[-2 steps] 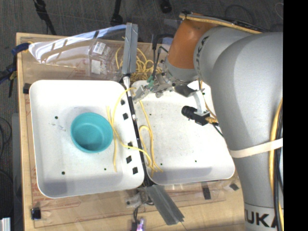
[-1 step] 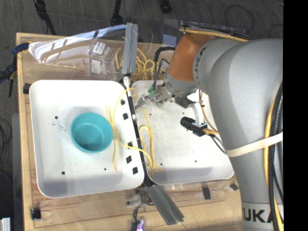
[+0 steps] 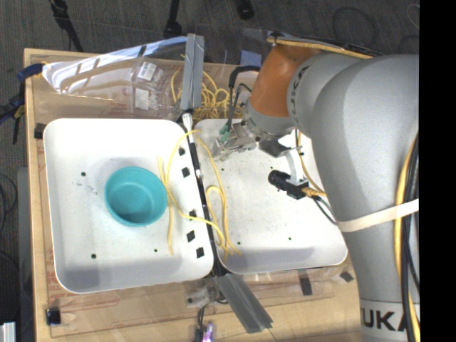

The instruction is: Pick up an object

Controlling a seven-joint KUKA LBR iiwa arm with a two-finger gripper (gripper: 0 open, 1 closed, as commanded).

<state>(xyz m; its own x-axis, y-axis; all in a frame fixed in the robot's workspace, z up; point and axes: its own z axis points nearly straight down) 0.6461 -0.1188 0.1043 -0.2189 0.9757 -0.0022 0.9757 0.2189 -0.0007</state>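
Claw (image 3: pixel 226 142) hugs right bin's (image 3: pixel 285 255) far-left corner (teal bowl (image 3: pixel 135 195) apart).

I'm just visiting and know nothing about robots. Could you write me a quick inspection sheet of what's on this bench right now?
Surface: wooden bench with left bin and right bin side by side.
Job's things: teal bowl upright in the left bin.
Clutter: clear plastic sheet behind the bins.
Gripper: gripper low over the right bin's far left corner; nothing seen held.
Cables: yellow cords draped across the bins' divider.
Surroundings: dark floor.
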